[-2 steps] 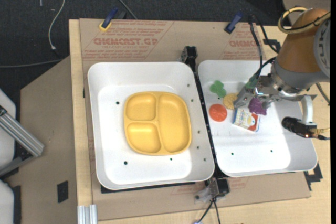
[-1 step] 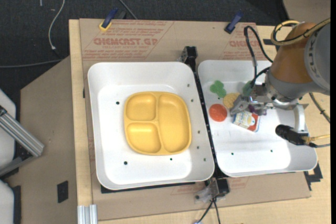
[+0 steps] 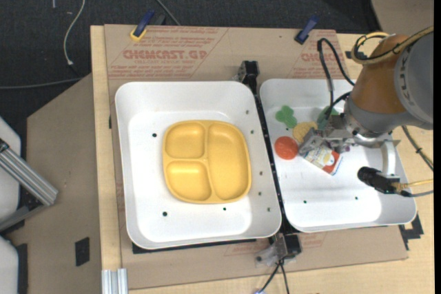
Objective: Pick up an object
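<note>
White bin (image 3: 331, 213): toys crowding, perhaps touching, jaws (image 3: 318, 147)

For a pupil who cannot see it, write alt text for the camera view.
A grey robot arm's gripper is low in the right white bin, among a red ball, green piece and packet. The left bin holds a yellow divided plate.

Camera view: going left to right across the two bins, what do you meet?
Left bin → yellow divided plate → right bin → red round object → gripper, over a white and red packet → arm's orange band.
</note>
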`<state>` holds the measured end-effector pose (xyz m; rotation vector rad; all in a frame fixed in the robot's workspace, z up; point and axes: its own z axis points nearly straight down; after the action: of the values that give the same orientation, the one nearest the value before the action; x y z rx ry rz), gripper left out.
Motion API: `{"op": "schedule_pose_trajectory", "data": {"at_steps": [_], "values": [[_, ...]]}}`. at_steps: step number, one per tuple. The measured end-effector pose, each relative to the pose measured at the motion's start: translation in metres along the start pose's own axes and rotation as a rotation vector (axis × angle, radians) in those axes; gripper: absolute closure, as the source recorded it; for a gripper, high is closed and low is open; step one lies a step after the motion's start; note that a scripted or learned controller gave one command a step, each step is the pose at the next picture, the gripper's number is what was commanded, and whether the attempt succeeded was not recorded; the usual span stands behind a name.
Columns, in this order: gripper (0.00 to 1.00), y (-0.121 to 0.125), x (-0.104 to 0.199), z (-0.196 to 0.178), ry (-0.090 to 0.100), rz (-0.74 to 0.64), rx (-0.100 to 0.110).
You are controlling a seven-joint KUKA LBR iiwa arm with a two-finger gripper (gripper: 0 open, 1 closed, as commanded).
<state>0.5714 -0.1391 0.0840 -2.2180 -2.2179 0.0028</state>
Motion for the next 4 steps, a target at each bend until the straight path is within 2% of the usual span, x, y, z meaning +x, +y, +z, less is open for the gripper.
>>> {"op": "schedule_pose_trajectory", "data": {"at_steps": [1,2,3,4], "values": [[1.00,0.001,0.000,-0.012,0.000,0.000,-0.004],[1.00,-0.005,-0.004,-0.073,-0.004,0.001,-0.011],[1.00,0.005,-0.007,-0.134,-0.004,-0.001,-0.013],[1.00,0.006,-0.007,-0.168,-0.003,-0.001,-0.010]]}}
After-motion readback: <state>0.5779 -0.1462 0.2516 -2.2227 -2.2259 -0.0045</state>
